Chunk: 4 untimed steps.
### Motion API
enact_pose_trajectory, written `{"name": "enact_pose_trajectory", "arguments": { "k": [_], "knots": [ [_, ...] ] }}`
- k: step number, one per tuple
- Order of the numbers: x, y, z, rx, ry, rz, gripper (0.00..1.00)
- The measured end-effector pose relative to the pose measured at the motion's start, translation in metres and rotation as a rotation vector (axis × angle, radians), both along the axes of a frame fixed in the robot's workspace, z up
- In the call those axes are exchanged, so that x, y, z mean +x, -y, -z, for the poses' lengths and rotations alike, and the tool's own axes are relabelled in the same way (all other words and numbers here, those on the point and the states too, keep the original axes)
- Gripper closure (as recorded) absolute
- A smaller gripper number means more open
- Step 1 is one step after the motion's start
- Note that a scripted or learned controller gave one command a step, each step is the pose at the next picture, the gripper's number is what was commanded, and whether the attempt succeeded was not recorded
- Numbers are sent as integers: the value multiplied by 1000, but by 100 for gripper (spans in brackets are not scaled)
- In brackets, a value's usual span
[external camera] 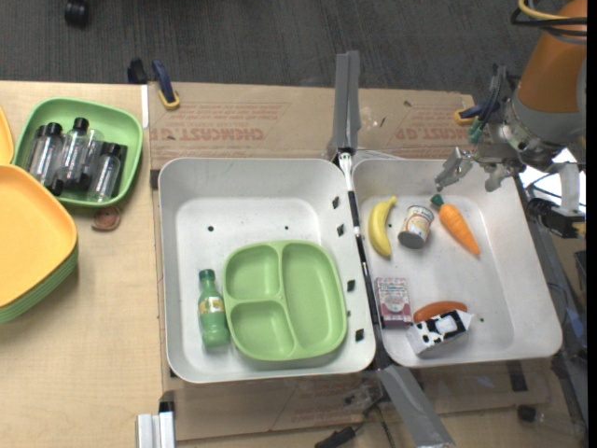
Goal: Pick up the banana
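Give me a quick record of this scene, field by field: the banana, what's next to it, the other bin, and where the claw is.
banana: lying in right bin, near its left wall
beside banana: small can, then carrot
front of right bin: pink box, black-and-white carton
left bin: green divided plate, green bottle
claw: above right bin's back edge, holding nothing

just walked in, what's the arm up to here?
The gripper hangs over the back edge of the right bin, holding nothing. The banana it is meant to pick lies untouched at that bin's left side, beside a small can and a carrot.
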<state>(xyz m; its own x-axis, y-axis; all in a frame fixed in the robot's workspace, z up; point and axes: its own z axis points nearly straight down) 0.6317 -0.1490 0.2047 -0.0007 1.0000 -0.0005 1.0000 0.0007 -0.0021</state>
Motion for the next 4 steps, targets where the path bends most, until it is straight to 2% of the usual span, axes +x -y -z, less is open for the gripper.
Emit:
{"name": "enact_pose_trajectory", "arguments": {
  "k": [1,2,3,4],
  "knots": [
    [0,1,-9,-1,-1,-2,100],
    [27,64,20,-2,2,206,100],
    [27,49,-4,-3,-1,885,100],
    [-2,-20,1,-5,-3,1367,100]
  ]
}}
